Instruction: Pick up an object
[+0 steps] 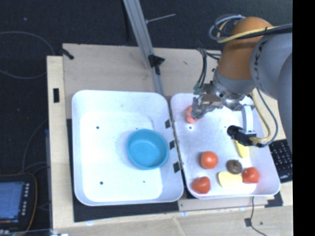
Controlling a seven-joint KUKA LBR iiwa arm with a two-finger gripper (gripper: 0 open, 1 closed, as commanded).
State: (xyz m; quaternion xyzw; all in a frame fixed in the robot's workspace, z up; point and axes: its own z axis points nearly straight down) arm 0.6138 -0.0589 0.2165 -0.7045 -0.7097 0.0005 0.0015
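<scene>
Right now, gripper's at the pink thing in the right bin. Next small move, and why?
Probably a short straight lift. The gripper sits low at the small pink object near the right bin's far-left corner, seemingly touching it. The view doesn't settle whether it's gripped; a lift would show that.

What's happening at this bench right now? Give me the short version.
A grey arm with an orange band reaches in from the right, its tool down over the right bin, right at a small pinkish-orange object near the bin's upper-left corner. Whether it has gripped that object can't be told. Three red tomato-like pieces, a brown item and yellow pieces lie in the same bin. A blue bowl sits in the left bin.
</scene>
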